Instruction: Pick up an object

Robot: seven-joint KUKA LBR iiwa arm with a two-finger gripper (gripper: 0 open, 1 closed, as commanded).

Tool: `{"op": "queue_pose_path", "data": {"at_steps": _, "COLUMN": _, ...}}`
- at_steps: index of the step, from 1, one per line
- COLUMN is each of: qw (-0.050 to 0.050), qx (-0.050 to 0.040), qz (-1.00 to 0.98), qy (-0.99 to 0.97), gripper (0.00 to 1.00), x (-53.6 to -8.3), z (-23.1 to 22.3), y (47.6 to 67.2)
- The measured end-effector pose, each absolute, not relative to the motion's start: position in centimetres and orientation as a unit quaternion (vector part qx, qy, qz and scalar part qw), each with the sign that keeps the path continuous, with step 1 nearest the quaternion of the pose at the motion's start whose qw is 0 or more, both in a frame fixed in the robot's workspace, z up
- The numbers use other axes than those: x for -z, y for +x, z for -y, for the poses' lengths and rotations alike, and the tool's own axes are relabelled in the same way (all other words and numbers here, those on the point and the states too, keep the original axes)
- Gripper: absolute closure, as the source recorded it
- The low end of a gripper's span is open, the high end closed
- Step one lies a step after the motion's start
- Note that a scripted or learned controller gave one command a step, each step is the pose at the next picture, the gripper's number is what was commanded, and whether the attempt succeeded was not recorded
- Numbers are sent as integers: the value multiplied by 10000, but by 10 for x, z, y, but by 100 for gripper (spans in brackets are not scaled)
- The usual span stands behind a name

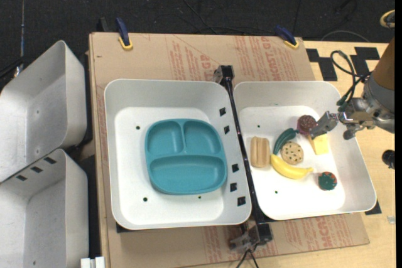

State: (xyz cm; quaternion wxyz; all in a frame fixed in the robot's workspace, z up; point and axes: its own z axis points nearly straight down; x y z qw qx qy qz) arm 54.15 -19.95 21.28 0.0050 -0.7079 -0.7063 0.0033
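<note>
White plastic makes up both shallow bins on the cardboard-covered tabletop (188, 59): the left bin (119, 135) carries a teal divided plate (186, 156), and the right bin (358, 188) carries all the loose toy food. The jaws (326, 124) hang over the right bin's upper right part, reaching in from the right edge on the grey arm (377, 103), and whether they are parted or pressed together I cannot tell from this slanted look; nothing can be seen clamped between them. Just beside and under them lie a dark red round piece (306, 123) on their left and a yellow block (321, 145) a little nearer the camera. Further left and down sit a green pepper-like piece (286, 137), a round cookie (292, 152), a banana (290, 167) whose long axis runs left to right along the bin, and a tan bread piece (259, 152) standing lengthwise top to bottom. A green and red round piece (327, 181) lies apart toward the bin's near right. The yellow block and the dark red piece look the likeliest picks, lying almost straight below; a short drop seems all that is needed.
</note>
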Motion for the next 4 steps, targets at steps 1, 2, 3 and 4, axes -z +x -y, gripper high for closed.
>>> {"op": "queue_pose_path", "data": {"at_steps": 1, "qw": -2, "qx": -2, "qz": 7074, "qy": -7068, "gripper": 0, "x": -219, "z": 199, "y": 544}}
{"op": "queue_pose_path", "data": {"at_steps": 2, "qw": 15, "qx": -11, "qz": 7067, "qy": -7075, "gripper": 0, "x": -176, "z": 201, "y": 547}}
{"op": "queue_pose_path", "data": {"at_steps": 3, "qw": 18, "qx": -9, "qz": 7081, "qy": -7061, "gripper": 0, "x": -126, "z": 195, "y": 554}}
{"op": "queue_pose_path", "data": {"at_steps": 4, "qw": -29, "qx": 11, "qz": 7066, "qy": -7076, "gripper": 0, "x": -95, "z": 195, "y": 556}}
